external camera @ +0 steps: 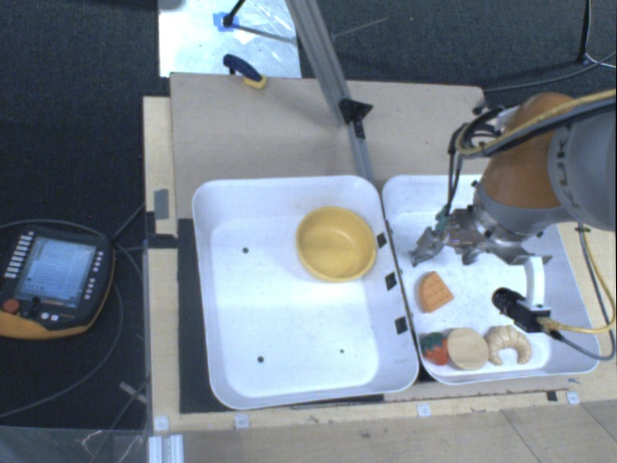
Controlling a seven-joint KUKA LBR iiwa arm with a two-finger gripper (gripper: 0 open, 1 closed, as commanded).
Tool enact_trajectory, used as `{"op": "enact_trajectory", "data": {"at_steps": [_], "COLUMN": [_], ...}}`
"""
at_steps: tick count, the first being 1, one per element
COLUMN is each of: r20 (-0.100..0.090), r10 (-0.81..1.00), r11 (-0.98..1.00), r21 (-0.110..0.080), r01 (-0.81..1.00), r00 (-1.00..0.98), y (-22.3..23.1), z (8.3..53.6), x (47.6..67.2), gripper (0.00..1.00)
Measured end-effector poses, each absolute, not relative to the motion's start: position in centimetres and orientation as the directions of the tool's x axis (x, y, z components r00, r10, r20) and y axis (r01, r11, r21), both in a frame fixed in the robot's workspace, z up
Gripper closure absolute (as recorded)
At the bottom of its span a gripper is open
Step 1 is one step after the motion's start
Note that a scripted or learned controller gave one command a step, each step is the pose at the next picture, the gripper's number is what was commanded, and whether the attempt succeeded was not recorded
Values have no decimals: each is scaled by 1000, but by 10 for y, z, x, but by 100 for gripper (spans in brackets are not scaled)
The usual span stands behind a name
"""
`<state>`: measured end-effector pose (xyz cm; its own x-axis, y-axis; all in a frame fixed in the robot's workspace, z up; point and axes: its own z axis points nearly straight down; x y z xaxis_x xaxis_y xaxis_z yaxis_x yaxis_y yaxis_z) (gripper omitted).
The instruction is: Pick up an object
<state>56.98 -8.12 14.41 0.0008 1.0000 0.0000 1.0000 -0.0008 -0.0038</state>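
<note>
1. Camera view: the pincer (445,242) of the grey arm, reached in from the right, is seen above the upper part of the right bin (410,193), its fingers spread apart and pointed toward the bin's left side, with nothing seen between them.
2. An orange wedge (435,291) is found on the right bin's floor just below the pincer, apart from it.
3. Along the right bin's lower edge, a red and green piece (435,347), a round tan piece (468,348) and a croissant-shaped piece (509,343) are lined up close together.
4. A yellow bowl (335,243) is set upright in the upper right part of the left bin (222,287).
5. A handheld control pad (53,278) is laid on the dark floor left of the bench (260,128).
</note>
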Motion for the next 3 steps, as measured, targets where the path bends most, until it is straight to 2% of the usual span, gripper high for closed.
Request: {"op": "enact_trajectory", "data": {"at_steps": [1,2,3], "r20": [0,0,0], "r10": [1000,1000,1000], "r11": [0,0,0], "r21": [2,4,1], "r01": [1000,1000,1000], "r00": [0,0,0], "y": [-81,-84,-84], "z": [157,200,207], "x": [571,576,576], "gripper": [100,100,100]}}
